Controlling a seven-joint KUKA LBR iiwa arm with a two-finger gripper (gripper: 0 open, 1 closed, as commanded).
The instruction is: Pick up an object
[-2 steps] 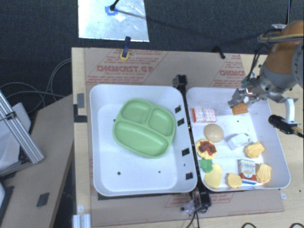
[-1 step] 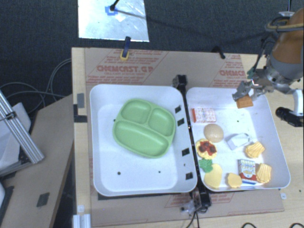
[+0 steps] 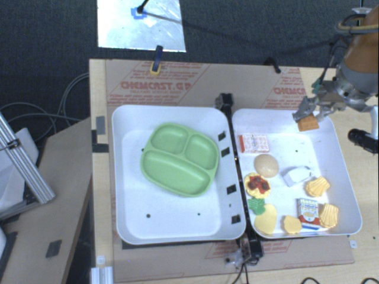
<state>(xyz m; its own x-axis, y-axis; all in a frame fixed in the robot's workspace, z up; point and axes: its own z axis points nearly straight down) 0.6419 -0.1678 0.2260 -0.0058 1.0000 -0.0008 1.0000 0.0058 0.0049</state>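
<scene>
Yellow piece (image 3: pixel 266 219): near rim, right bin (image 3: pixel 340 152).
Gripper (image 3: pixel 308 116): clenched on tan block (image 3: pixel 308 123), above far corner.

The arm (image 3: pixel 360 58) gets chopped off by the right edge, so most of it's out of frame. Print on the little packets (image 3: pixel 253 142) (red-and-white ones) is too tiny to read. Bench's (image 3: pixel 65 152) left side and the aluminium rail (image 3: pixel 21 158) are cut off too.

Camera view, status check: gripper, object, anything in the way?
Gripper raised over right bin's far corner, shut on tan block. Block is off the bin floor. Nothing near it.
</scene>
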